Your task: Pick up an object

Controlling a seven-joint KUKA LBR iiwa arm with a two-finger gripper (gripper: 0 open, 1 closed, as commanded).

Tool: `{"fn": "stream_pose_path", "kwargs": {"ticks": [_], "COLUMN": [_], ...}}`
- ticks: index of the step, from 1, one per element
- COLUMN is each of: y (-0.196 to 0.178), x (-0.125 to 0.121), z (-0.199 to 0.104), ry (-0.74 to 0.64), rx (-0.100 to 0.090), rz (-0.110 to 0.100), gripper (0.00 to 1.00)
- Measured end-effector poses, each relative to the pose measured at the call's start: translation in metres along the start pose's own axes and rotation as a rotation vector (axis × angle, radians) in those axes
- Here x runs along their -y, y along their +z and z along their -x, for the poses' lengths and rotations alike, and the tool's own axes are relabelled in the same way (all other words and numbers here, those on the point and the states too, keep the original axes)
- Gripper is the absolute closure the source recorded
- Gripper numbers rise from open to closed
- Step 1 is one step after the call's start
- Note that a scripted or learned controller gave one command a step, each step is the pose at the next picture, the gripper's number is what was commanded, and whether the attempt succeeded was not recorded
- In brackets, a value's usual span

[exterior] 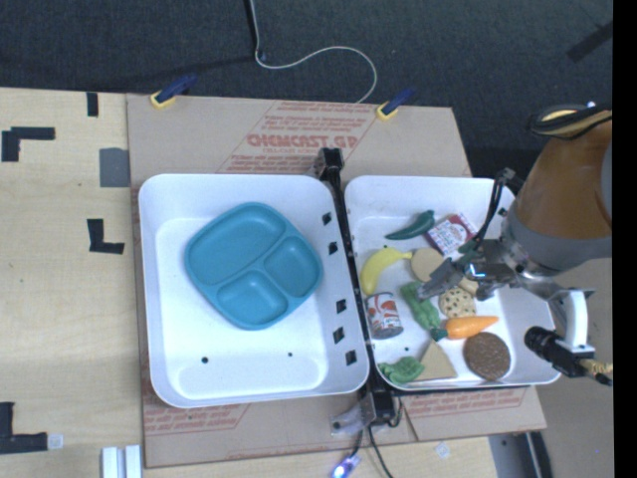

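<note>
**Gripper low over a crowded right bin**

Starting from the left: the left bin has only a blue tray with three sections, lying a little tilted near its middle. It is well apart from the work and does not disturb anything.

The right bin holds all the small things, packed close. At its 9 o'clock side I see a banana and, just below, a small can. At 7 o'clock is a green leaf beside a tan wedge. Toward 12 o'clock lie a dark green pepper and a red packet. Near the centre are a cookie, a carrot and, at 5 o'clock, a brown round patty.

The gripper is down near the bin's centre, beside the cookie. Whether its fingers are apart or together I cannot tell, and I see nothing clearly between them.

To do this step well, I think the arm should choose one thing with free space on two sides. The carrot or the patty look easier than the cookie, which touches its neighbours. The danger is that the fingers press on two things together, or push one against the bin wall.
</note>
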State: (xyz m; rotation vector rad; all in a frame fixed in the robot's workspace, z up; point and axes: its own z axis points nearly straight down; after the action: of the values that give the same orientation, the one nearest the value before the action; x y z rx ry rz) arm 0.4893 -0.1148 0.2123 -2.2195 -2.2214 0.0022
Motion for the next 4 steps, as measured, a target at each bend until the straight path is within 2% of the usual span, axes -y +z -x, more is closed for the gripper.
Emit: {"fn": "stream_pose_path", "kwargs": {"ticks": [1,2,3,4], "y": [-0.01,-0.097,-0.042,-0.138], "x": [0.0,0.005,0.007,0.005], "z": [-0.001,-0.065,-0.148,-0.094], "ry": [-0.001,-0.008,-0.008,0.004], "rx": [0.0,-0.001,-0.001,0.002], "rz": [-0.001,0.008,-0.005,0.01], "gripper": [1.0,1.0,1.0,1.0]}}
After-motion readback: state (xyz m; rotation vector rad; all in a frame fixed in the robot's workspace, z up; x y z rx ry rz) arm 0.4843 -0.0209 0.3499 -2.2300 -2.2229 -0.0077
